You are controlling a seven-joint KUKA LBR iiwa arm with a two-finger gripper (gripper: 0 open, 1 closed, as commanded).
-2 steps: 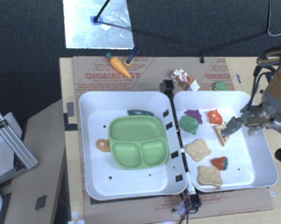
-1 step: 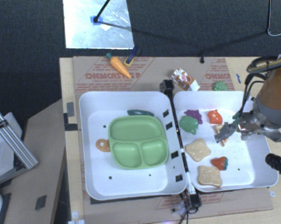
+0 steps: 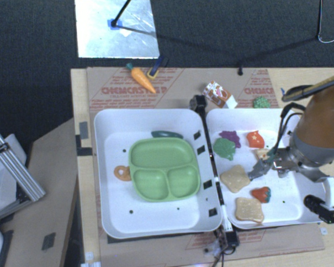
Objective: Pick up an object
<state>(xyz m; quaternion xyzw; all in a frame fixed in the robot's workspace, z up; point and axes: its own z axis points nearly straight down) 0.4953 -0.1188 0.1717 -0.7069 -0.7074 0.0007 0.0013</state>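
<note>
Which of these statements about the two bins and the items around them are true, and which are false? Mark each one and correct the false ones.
1. A green divided tray lies in the left bin. True.
2. The toy carrot lies in the right bin. False: it lies on the cardboard behind the left bin.
3. The gripper is over the right bin. True.
4. The bread slice sits on the green tray. False: it lies in the right bin.

One fixed overhead camera looks down aslant on both bins.
</note>
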